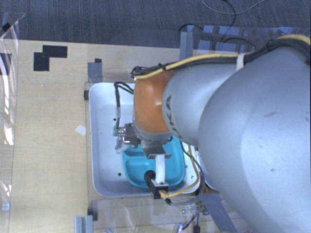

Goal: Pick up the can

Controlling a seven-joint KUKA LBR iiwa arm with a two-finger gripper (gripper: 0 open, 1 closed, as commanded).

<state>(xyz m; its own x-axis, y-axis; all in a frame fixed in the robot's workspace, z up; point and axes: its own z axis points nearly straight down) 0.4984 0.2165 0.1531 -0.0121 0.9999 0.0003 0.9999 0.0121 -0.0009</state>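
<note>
The can is hard to find. The big grey arm (243, 130) is reaching over the white bin (104, 130) and covering its middle, so where the can is lying cannot be told. Under the arm's tip, a blue thing with round corners (138, 168) is sitting in the near part of the bin. The end effector (156, 154) is hanging right above that blue thing, below the orange band (148, 106). Whether it is spread apart or pressed together cannot be told, and nothing is showing in its grip. A yellow cable (204, 58) is running along the top of the arm. The bin is resting on the pale wooden counter (48, 144). Black tape marks (48, 57) are sitting on the counter's far left part.
</note>
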